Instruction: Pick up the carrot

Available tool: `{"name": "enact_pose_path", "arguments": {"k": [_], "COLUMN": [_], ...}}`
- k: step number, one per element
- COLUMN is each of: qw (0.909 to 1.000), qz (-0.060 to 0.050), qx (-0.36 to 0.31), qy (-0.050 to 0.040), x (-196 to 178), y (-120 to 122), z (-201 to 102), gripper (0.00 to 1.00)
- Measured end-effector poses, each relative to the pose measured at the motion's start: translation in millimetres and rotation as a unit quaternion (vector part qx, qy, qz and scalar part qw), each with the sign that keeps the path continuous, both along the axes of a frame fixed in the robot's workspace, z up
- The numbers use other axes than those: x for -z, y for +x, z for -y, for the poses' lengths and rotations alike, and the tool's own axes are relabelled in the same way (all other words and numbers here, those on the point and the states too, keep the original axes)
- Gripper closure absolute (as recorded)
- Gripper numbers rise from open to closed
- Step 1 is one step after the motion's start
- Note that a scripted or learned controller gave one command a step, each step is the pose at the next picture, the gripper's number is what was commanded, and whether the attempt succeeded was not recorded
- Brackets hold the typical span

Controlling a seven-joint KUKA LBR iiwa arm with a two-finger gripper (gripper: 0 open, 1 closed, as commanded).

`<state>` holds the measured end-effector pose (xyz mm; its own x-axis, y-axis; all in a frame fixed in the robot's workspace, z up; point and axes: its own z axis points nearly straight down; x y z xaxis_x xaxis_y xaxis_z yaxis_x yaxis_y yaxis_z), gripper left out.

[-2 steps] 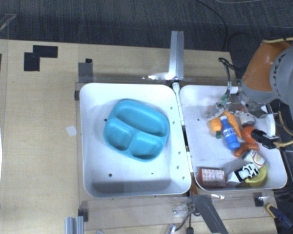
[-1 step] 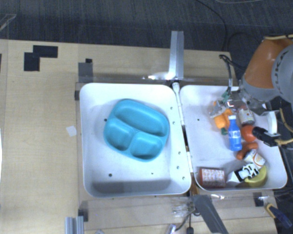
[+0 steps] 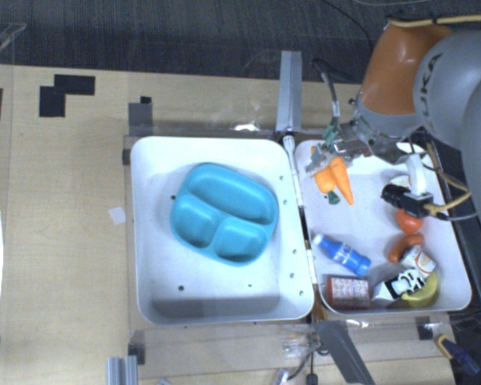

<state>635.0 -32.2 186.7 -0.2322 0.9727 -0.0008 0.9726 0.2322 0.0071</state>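
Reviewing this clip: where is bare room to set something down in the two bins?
Left bin: bare floor around the blue tray, widest along the near wall. Right bin: a middle patch between carrot and blue bottle; the near right corner is crowded.

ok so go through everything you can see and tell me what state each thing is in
carrot: in the right bin, at the gripper, off the floor or not unclear
gripper: low over the carrot
blue plate: right side up in the left bin
blue bottle: lying on its side
right bin: holding several items
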Motion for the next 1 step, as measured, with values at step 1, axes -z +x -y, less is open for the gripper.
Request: {"name": "enact_pose_path", "arguments": {"k": [1], "qw": [0.9951], "qz": [-0.001], "qx": [0.099], "qy": [0.0006], "x": [1.2], "y": [5.9], "z": [-69.0], "gripper": [1.0]}}
